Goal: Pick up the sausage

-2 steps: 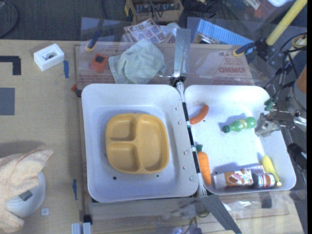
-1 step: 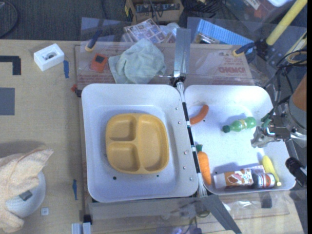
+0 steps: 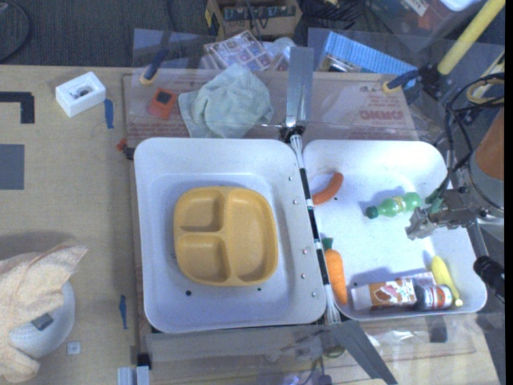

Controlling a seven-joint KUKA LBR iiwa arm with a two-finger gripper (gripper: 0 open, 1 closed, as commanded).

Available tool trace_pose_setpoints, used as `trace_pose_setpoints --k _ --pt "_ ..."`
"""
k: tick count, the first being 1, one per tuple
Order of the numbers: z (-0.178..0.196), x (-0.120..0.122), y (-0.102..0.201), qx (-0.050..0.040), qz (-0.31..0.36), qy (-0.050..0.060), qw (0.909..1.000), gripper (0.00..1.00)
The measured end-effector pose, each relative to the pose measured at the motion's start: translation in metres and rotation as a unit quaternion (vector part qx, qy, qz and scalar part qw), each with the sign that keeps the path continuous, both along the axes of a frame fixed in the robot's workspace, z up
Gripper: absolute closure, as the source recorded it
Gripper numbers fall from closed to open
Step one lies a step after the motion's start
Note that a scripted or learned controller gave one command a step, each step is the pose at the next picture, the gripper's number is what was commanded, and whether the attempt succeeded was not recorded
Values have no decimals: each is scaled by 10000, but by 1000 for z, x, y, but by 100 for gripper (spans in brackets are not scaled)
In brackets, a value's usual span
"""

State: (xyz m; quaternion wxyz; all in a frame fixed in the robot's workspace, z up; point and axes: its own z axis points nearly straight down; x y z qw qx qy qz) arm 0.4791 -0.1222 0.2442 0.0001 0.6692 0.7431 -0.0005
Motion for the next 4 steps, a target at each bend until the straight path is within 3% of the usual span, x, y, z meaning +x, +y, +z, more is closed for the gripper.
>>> trace_pose_setpoints --k 1,2,3,4 --pt "-20 33 -91 -4 -160 0 9999 100" --pt "-16 45 -47 6 353 8 9994 100" --pt "-9 0 -48 14 790 17 9969 100" --pt "-38 0 -1 15 1694 16 9855 100"
